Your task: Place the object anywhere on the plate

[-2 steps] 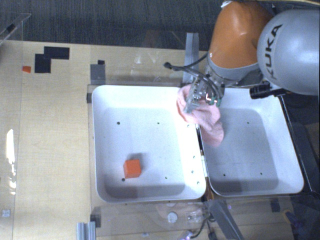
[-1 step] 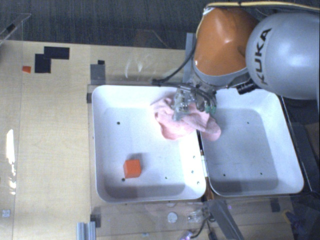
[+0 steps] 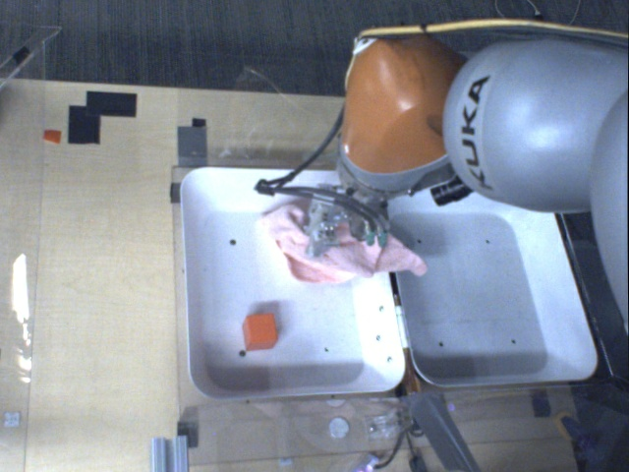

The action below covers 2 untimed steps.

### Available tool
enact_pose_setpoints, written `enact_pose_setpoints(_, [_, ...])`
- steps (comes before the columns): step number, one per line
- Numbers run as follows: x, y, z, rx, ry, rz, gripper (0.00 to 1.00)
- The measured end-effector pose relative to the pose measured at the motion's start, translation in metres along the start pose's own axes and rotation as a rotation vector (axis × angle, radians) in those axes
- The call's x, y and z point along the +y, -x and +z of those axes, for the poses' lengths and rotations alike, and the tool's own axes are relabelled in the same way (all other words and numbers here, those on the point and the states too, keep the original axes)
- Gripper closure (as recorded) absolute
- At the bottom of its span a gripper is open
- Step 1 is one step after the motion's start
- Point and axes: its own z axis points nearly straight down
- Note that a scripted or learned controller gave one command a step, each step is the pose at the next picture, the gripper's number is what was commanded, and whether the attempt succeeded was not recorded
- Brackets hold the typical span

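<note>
1. Pink cloth [image 3: 339, 252] lies crumpled near the upper right of the left bin [image 3: 211, 264], and one corner of it trails over the rim where the two bins meet.
2. The arm [image 3: 531, 126] comes in from the right, with its grey body and orange band [image 3: 393, 106] hanging above the far edge of the bins.
3. The wrist points down, and the gripper [image 3: 339, 226] sits directly over the middle of the cloth, touching or nearly touching it.
4. Whether the pincer is wide or narrow cannot be told, since the metal parts blend into the folds of cloth below them.
5. A black cable [image 3: 305, 170] runs from the wrist out over the left bin's upper rim.
6. A small orange block [image 3: 260, 331] rests on the floor of the left bin toward its near side, well apart from the cloth.
7. The right bin [image 3: 491, 303] lies just beside the left one, partly under the arm.
</note>
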Motion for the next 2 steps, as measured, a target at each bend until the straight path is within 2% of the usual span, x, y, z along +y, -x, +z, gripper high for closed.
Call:
enact_pose_setpoints(1, [0.0441,-0.0221,-0.0119,-0.002,0.000,0.001,1.00])
enact_pose_setpoints(2, [0.0439,-0.0221,-0.0120,-0.002,0.001,0.001,0.00])
